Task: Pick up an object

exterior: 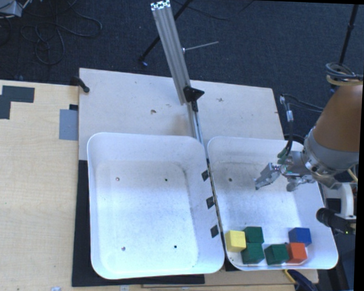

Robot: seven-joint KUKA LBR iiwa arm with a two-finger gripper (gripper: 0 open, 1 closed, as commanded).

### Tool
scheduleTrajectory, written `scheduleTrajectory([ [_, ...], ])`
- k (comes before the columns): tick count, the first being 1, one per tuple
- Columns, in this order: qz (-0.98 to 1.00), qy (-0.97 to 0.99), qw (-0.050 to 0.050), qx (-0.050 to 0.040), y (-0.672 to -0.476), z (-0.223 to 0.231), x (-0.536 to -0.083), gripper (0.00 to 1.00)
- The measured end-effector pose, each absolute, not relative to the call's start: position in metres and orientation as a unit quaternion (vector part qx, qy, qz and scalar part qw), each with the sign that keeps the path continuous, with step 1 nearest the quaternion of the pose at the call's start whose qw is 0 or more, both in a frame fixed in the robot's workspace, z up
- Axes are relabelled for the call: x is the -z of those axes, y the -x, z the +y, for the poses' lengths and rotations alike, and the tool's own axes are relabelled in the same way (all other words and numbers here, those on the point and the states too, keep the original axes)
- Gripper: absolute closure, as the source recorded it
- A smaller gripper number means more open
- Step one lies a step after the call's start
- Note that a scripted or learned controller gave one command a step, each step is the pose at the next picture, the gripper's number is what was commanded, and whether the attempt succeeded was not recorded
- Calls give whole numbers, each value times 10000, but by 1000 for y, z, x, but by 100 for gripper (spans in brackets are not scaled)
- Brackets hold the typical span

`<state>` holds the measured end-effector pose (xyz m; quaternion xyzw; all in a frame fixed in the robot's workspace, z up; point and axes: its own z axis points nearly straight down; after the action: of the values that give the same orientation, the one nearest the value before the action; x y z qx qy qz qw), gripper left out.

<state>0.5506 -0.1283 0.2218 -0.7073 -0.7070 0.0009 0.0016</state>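
Several small blocks lie clustered at the near edge of the right bin: a yellow cube, a green cube, a second green cube, a third green one, an orange cube and a blue cube. My gripper hangs over the middle of the right bin, well behind the blocks. Its fingers are spread open and nothing is between them.
The left bin sits beside the right one, with black clips along their shared wall. A slanted aluminium post rises behind the bins. The grey arm with its orange band comes in at the right.
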Motion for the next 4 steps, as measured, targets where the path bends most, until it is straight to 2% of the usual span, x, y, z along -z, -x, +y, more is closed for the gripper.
scheduleTrajectory([
  [1, -7075, 7067, 53, -29, -540, -97, -124, 0],
  [2, -7065, 7078, 3, 1, -536, -97, -92, 0],
  [3, -7074, 7068, -14, 9, -590, -99, -92, 0],
  [4, -7065, 7077, -2, 3, -589, -100, -102, 100],
])
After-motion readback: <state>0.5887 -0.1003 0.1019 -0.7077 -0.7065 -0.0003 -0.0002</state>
